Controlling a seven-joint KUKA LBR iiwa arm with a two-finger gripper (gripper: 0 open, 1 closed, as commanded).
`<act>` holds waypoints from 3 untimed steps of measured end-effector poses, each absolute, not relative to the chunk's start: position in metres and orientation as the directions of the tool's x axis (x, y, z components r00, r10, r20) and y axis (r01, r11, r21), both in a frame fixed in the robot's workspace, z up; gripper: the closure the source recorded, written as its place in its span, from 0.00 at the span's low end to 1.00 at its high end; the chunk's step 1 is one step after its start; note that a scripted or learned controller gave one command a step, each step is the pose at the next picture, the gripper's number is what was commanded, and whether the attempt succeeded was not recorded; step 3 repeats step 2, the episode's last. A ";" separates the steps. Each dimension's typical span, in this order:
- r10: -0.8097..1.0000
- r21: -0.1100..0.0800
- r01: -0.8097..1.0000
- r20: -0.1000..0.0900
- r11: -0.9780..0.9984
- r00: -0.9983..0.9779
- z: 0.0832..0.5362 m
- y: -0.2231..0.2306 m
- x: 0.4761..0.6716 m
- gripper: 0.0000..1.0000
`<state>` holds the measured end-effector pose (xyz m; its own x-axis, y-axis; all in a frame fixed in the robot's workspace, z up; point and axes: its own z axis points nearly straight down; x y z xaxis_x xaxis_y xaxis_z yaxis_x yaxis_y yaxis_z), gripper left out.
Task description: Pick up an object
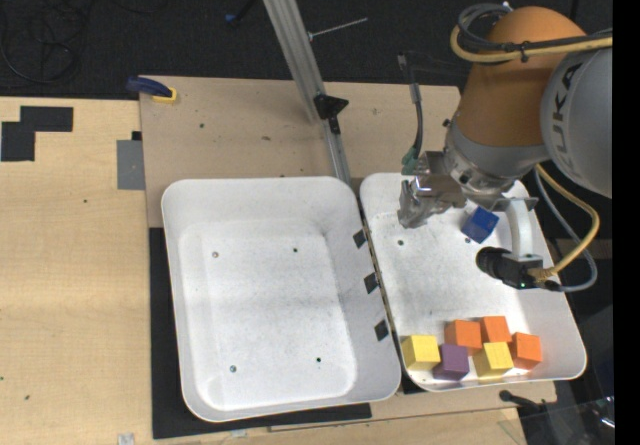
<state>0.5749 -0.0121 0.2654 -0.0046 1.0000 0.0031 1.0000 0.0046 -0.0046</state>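
My gripper hangs over the far left part of the right bin, below the arm's orange band. A blue block lies just to its right on the bin floor, apart from the gripper. Along the near edge of the same bin sit several blocks close together: a yellow block, a purple block, two orange blocks, another yellow block and a third orange block. The gripper shows nothing held in it.
The left bin stands beside the right one, with black clips along the shared edge. A slanted aluminium rail rises behind the bins. A black cable fitting hangs over the right bin.
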 end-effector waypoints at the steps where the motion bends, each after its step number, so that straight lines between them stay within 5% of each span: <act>1: 1.000 -0.007 1.000 0.002 0.004 -0.004 0.247 0.039 0.554 1.00; 2: 1.000 -0.007 1.000 0.002 0.004 -0.004 0.231 0.089 0.537 1.00; 3: 1.000 -0.007 1.000 0.002 0.004 -0.004 0.231 0.089 0.537 1.00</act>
